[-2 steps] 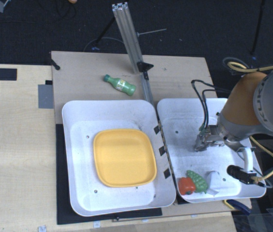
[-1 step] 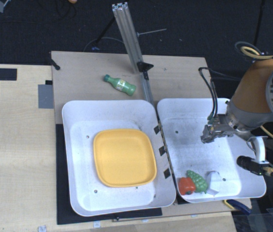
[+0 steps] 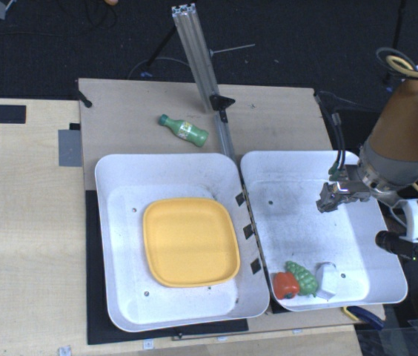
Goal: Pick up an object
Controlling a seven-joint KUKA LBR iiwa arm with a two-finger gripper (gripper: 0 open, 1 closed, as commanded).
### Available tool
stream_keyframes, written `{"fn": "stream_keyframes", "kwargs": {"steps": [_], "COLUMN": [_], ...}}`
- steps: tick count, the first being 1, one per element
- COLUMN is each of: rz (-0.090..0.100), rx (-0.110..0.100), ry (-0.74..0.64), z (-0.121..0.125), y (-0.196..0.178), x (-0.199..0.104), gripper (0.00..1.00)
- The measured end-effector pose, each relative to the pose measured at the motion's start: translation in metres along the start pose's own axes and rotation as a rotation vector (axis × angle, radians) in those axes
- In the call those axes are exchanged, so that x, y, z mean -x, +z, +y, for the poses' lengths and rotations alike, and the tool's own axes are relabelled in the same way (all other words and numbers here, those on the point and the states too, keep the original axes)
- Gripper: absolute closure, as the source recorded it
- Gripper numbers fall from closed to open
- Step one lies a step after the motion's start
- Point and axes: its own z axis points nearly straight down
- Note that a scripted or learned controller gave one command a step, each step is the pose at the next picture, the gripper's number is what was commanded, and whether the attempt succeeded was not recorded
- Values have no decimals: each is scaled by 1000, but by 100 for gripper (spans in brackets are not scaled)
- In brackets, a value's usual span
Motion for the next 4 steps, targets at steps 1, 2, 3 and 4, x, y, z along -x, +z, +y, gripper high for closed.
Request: {"fn": "stream_keyframes", "kwargs": {"steps": [1,2,3,4], "rz": [0,1,1,1], "rx": [-1,-4,-4,-3], "ry": [0,-4,-4,-4], "z": [0,3,6,5], "y": [-28,-17,-8,-20], "x": [1,-52,-105,-162], "gripper": [100,100,100,100]}}
